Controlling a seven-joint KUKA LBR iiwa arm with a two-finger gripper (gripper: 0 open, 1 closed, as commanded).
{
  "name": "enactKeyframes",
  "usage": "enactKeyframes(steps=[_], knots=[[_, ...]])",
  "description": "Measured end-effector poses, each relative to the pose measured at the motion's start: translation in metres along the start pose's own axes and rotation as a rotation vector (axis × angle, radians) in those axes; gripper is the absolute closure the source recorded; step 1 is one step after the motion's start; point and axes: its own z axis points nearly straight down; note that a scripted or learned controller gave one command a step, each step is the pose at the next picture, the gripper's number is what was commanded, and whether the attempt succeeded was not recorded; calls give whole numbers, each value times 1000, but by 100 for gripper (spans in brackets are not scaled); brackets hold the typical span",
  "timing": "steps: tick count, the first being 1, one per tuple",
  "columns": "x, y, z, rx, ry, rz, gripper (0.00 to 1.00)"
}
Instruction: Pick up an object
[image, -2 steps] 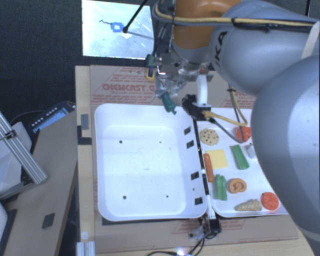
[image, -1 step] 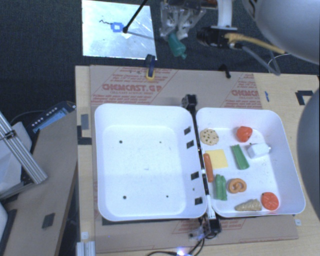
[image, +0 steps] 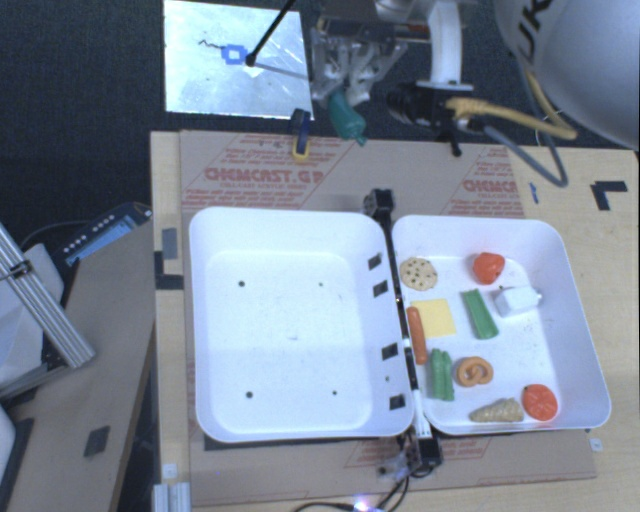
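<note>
Nearest, in the near right corner of the right bin (image: 575, 330): an orange-red round piece (image: 540, 402), with a beige wedge (image: 498, 410) just beside it toward the bin's near edge. Slightly farther in, a brown ring-shaped pretzel (image: 474, 372), and just beside that a dark green piece (image: 441, 375) lying close to the bin's left wall. Along that same left wall, an orange stick (image: 417, 335), touching or nearly touching a flat yellow square (image: 435, 318). Near the bin's middle, a bright green bar (image: 480, 313) lying aslant; toward the right wall, a small white block (image: 517, 299). Toward the far edge, a spotted cookie (image: 418, 272) by the far left corner and a red-orange lump (image: 488, 267) to its right, well apart from each other.

Left bin (image: 290, 330) set side by side with the right one, their inner walls touching.

Beyond both bins, at the far edge of the surface (image: 450, 175), a small blue and yellow clamp (image: 300, 135).

Farthest, above that far edge: the hand (image: 343, 92), pointing down, clamped on the upper end of a teal object (image: 349, 118), which hangs tilted below the fingers, clear of both bins.
</note>
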Motion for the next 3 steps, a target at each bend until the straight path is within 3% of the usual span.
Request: enactKeyframes(steps=[1, 2, 3], knots=[[-13, 51, -1, 0, -3, 10, 100], [6, 15, -3, 3, -1, 2, 100], [20, -87, -4, 3, 0, -1, 100]])
